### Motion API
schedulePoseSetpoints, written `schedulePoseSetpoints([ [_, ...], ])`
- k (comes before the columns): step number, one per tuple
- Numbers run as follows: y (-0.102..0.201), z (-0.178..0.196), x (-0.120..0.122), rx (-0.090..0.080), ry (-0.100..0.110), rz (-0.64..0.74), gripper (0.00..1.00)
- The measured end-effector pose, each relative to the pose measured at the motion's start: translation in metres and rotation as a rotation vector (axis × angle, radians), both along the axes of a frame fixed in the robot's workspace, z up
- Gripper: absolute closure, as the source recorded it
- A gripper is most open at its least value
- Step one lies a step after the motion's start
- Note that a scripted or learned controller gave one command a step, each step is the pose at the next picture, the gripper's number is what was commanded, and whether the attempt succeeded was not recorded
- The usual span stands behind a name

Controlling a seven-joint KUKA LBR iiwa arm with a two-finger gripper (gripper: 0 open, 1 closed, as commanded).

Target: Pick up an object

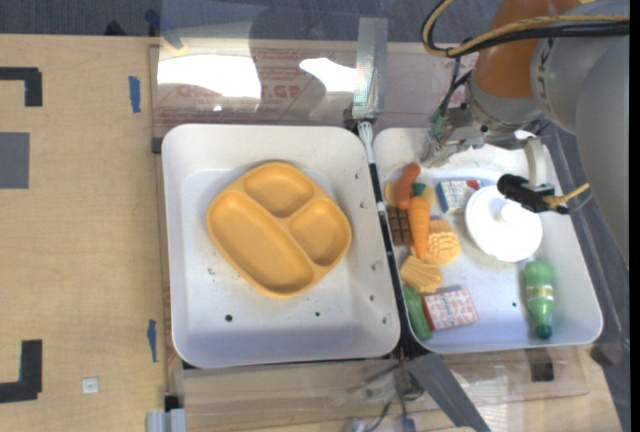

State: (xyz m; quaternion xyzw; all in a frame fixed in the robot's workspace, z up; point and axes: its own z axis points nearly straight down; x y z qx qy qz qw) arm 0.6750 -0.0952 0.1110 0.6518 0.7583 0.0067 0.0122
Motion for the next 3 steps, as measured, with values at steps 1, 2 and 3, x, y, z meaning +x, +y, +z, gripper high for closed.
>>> schedulePoseSetpoints([
  [1,0.001,-0.002,-0.001,0.002,0.006,-0.001,0.00],
  [2,0.011,0.076,-0.007,0.009,0.021,-0.229,0.00],
  [3,0.009,0.161,-0.007,0.011,0.018,-0.344,0.00],
])
